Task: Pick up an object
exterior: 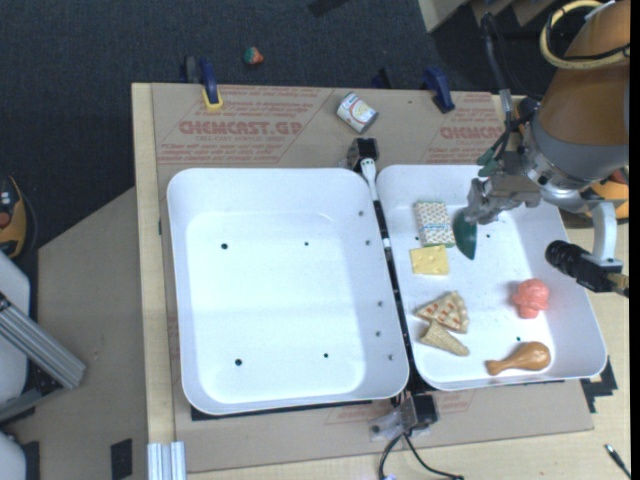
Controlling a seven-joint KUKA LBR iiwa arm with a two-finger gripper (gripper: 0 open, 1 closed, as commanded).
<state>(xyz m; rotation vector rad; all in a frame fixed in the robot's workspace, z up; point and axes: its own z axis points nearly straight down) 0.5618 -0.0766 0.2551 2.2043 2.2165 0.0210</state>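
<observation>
Dangling under gripper (478,215): green object (466,236)

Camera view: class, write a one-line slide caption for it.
Gripper above right bin, a dark green object at its tip, toy food scattered nearby.

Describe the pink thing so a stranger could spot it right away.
Look in the right bin, near its right wall. The pink lump sits alone there, just above the tan drumstick. It is the one round, pink item.
</observation>
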